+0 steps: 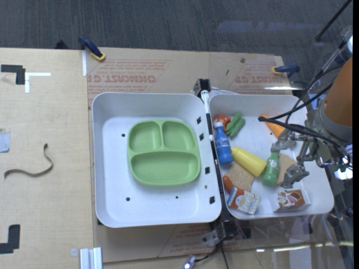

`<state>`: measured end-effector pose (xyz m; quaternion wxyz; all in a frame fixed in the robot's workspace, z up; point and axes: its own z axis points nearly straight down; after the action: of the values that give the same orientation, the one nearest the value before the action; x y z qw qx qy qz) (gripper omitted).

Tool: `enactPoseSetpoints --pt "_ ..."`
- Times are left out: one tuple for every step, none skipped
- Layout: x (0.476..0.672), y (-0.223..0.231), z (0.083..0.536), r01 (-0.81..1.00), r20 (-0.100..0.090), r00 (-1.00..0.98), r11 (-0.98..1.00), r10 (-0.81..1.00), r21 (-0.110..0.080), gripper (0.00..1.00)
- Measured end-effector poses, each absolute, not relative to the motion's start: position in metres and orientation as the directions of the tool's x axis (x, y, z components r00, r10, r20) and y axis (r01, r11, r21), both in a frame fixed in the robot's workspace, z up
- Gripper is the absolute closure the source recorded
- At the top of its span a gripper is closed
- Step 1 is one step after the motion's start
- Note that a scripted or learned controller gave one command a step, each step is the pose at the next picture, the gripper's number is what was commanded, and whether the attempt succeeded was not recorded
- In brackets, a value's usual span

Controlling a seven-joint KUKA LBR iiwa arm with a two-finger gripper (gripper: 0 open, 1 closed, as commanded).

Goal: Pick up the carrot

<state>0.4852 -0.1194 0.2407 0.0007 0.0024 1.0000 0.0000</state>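
Camera view shows two white bins side by side on a cardboard sheet over a wooden bench. Left bin (106,167) contains a green three-compartment plate (164,152), lying flat near the bin centre. Right bin (253,102) contains the loose items. Carrot (274,128) lies in the upper right part of this bin, orange, partly covered by black cables that cross above it. Gripper (289,160) hangs over the right side of the same bin, just below the carrot in the view; its two fingers stand apart, released, with nothing between them. One fingertip sits near the cap of a green bottle (271,171), the other near a tan block (286,164). Orange band of the arm (340,100) enters at the right edge. A blue bottle (222,144) lies along the left wall of the right bin, with green pods (235,124) above it and a yellow bottle (248,160) slanting to its right. A bread slice (240,178) lies below the yellow bottle. Two small printed cartons occupy the lower part of the bin: one (242,200) at lower left, one (290,199) at lower right. Two blue clamps (91,47) (286,69) hold the cardboard at its far edge.
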Motion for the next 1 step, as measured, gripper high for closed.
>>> enactPoseSetpoints --pt "0.5557 -0.1579 0.108 0.196 -0.002 -0.981 0.981 0.196 0.0 0.0"
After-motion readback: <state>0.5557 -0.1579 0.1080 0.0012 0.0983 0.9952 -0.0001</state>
